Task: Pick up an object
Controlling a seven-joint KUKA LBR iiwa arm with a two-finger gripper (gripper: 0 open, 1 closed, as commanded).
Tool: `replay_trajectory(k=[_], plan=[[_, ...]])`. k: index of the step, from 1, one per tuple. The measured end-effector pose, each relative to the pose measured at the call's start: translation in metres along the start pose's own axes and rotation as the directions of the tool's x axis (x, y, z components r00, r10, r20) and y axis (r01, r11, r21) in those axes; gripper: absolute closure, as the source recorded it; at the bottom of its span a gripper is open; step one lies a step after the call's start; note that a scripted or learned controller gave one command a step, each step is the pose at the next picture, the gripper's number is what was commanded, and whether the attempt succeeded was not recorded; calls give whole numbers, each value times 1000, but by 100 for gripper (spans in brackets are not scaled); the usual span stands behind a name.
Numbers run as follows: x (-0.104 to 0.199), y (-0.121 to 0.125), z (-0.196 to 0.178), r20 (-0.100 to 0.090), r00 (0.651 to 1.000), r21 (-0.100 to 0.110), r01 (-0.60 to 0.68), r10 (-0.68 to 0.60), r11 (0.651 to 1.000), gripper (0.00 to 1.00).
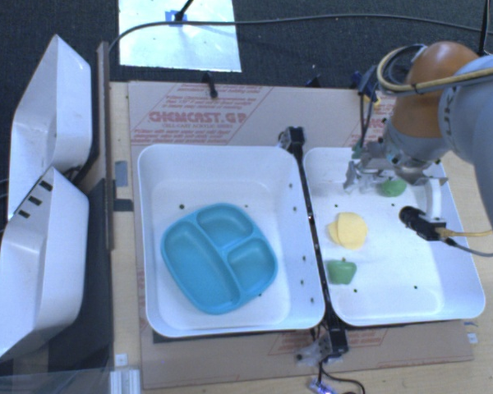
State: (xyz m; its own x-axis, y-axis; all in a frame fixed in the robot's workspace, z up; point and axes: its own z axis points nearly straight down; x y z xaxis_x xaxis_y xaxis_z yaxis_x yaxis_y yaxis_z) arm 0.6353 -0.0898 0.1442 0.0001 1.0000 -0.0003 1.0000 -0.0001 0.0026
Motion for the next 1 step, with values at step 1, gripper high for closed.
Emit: replay_trajectory(k=[1], plan=[[2,-6,-44,0,1000,1,1,-1,1000,100]])
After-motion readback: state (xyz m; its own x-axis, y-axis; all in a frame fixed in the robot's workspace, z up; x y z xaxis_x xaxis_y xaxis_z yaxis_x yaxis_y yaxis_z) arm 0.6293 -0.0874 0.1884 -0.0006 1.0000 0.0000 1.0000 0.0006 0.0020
